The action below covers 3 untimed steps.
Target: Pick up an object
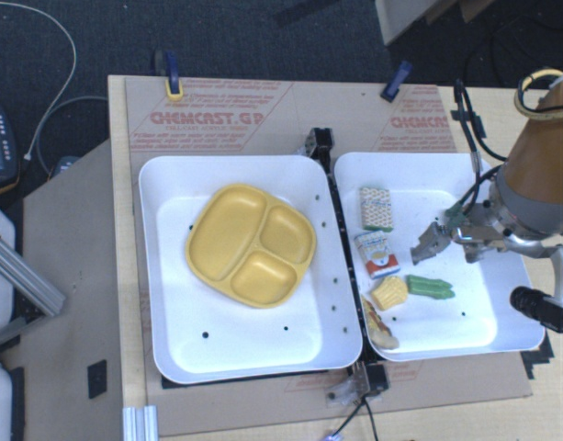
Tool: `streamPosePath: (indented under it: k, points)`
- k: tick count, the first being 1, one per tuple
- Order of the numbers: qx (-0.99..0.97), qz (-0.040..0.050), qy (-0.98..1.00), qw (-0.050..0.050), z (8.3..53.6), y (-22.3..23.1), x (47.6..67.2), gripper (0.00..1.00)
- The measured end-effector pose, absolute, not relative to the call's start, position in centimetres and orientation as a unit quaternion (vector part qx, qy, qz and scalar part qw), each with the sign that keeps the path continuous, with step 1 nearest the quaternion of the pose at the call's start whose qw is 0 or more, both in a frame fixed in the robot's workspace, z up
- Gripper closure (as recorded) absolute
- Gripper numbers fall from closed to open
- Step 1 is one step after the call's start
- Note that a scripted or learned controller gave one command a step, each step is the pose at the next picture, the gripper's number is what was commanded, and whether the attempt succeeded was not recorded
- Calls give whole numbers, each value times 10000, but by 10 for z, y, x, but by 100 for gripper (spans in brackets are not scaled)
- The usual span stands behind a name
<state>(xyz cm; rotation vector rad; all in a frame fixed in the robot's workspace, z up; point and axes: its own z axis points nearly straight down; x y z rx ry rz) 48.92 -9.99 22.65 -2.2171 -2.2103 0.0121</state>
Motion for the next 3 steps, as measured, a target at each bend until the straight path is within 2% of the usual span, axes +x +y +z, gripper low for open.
streamPosePath:
  k: [1, 2, 3]
  points:
    - [-7071, 0, -7072, 5, 232, -100, 492, 0]
    - [-7074, 13, -7068, 28, 170, -98, 488, 0]
    - [-7073, 15, -7069, 28, 113, -100, 496, 0]
